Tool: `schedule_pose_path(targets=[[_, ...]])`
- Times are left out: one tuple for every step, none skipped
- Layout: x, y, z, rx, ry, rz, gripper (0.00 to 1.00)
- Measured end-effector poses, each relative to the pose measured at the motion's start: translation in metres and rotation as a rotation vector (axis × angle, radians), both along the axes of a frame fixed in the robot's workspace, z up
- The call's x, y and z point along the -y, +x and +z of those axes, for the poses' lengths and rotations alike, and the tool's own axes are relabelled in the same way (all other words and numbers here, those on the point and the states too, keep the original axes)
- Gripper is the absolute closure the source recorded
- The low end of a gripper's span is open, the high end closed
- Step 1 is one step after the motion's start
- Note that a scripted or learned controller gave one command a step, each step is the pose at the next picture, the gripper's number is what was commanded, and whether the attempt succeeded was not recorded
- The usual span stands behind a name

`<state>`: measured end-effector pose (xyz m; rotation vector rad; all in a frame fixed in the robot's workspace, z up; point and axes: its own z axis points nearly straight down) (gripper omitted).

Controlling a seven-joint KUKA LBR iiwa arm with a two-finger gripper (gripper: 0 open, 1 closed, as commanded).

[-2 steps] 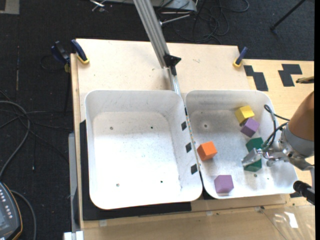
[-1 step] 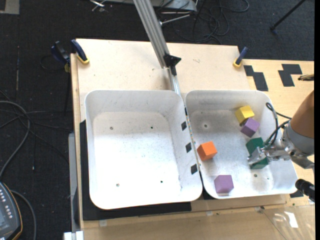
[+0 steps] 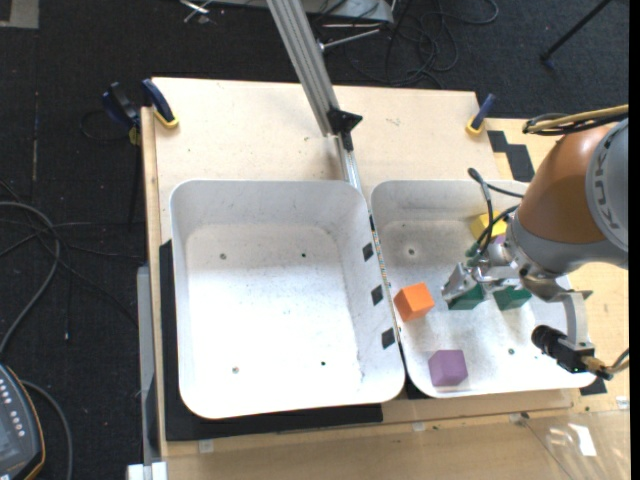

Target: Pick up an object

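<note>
- Camera view: the left bin (image 3: 190, 268) offers wide open floor, while the right bin (image 3: 420, 203) is crowded along its far-right side by the arm (image 3: 570, 208).
- The gripper (image 3: 478, 283) hangs low in the right bin, near a green object (image 3: 465, 300) and a partly hidden yellow object (image 3: 490, 226); I cannot tell how the fingers stand.
- The orange cube (image 3: 414, 301) sits near the divider rim, just left of the gripper.
- The purple cube (image 3: 448, 367) lies near the front rim, apart from the others.
</note>
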<state>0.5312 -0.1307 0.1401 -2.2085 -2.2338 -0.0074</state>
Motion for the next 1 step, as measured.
schedule_pose_path(targets=[[-0.0844, 0.0506, 0.0580, 0.004, -0.002, 0.001, 1.00]])
